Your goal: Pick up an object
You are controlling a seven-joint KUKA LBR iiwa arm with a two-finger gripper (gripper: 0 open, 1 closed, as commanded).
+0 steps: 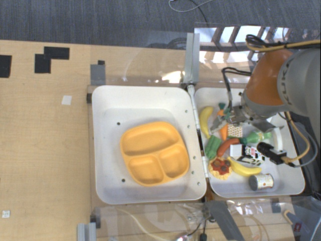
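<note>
1. The grey arm with its orange band [266, 82] reaches in from the right and hangs over the right bin [296, 187], its wrist low above the clutter there

2. The gripper [235, 115] sits among the toys near the bin's middle; the wrist hides its working end, so I cannot tell from here whether it has closed on anything

3. No one object is named for picking, and the candidates all lie in that right bin: a yellow banana [205, 120] by the dividing wall, a second banana [244, 168] toward the front, a green pepper-like piece [213, 145], an orange carrot-like piece [226, 145], a red and yellow flower-shaped toy [219, 166], a black and white patterned item [252, 154] and a small silver can [261, 181] lying on its side near the front edge

4. The left bin [108, 109] carries a yellow divided plate [154, 152] with three compartments, well apart from the arm

5. To my eye the job is at the reach-and-grasp stage, with nothing visibly lifted out of the pile

6. The pieces crowd and touch one another under the wrist, so the next move looks to need a clean close on a single item, then a straight lift without dragging its neighbours along
</note>
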